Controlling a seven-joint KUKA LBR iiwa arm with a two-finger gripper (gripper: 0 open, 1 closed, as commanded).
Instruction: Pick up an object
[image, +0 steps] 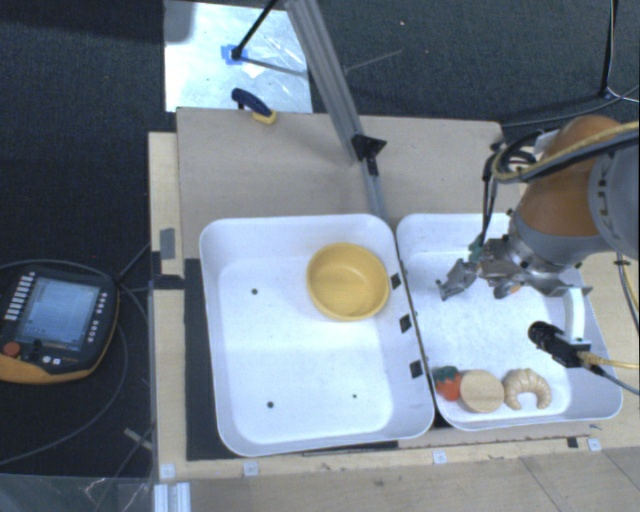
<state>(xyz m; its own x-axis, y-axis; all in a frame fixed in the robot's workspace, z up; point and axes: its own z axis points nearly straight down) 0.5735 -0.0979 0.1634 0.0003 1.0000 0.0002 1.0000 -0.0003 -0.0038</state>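
Observation:
My gripper (455, 282) hangs over the upper left part of the right bin (600, 400), pointing toward the divider between the bins. Nothing shows in it. Along the right bin's front wall lie a small red and green object (447, 381), a tan round disc (481, 391) and a pale croissant-shaped piece (527, 388), all well below the gripper. A yellow bowl (347, 281) sits upright in the upper right of the left bin (225, 400), to the left of the gripper across the divider.
A grey tripod pole (340, 95) slants down to the bench just behind the bins. A blue and yellow clamp (255, 105) lies on the bench's far edge. A teach pendant (50, 325) rests on the floor at the left.

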